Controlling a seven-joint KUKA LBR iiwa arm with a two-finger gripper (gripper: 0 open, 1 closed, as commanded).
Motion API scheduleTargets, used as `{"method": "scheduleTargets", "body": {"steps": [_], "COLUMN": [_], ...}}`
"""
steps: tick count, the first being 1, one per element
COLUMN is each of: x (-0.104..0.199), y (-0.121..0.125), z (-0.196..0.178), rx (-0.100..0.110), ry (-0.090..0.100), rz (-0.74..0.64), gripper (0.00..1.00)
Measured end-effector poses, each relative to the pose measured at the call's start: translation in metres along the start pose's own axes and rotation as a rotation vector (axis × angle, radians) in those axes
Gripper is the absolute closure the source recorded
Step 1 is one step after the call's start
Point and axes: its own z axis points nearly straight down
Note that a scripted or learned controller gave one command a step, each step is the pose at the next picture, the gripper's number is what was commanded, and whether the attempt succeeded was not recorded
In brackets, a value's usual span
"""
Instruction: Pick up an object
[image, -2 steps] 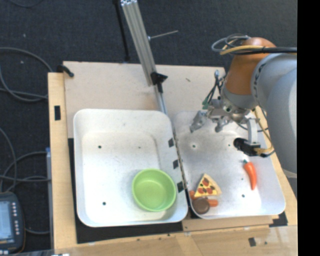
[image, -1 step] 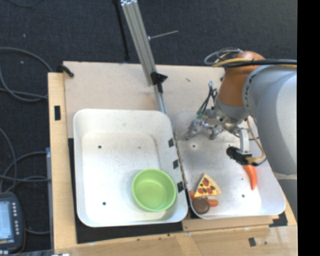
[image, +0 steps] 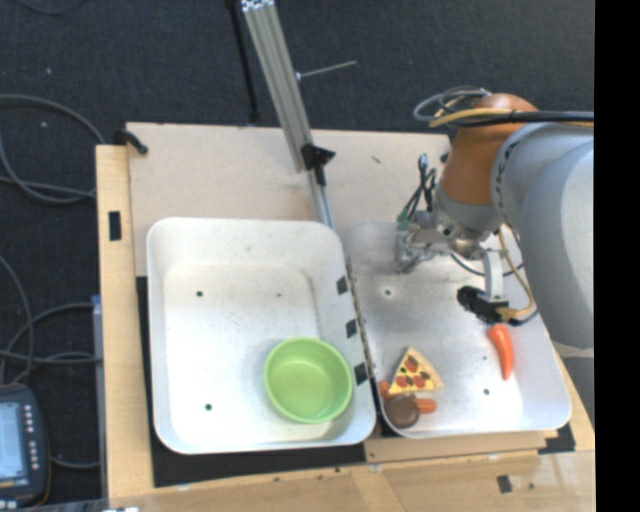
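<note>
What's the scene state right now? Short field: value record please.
left bin: green bowl near its front right corner
right bin: pizza slice, brown round piece, orange carrot
gripper: over the back left part of the right bin, nothing visibly between its fingers
finger state: cannot tell
pizza slice vs brown round piece: adjacent, at the bin's front left corner
carrot: apart, right side

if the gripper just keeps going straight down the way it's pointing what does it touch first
Most likely the bare floor of the right bin, at its far end. The gripper points down there, with the pizza slice and carrot well off to the near side. Depth is hard to judge.
</note>
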Motion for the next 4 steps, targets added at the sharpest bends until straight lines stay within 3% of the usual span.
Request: {"method": "scheduleTargets", "body": {"steps": [3,4], "x": [0.010,0.009], "y": [-0.003,-0.003], "z": [-0.182,-0.182], "rx": [-0.005,0.002], "ry": [0.003,0.002], "rz": [-0.003,-0.004], "gripper": [1.00,1.00]}}
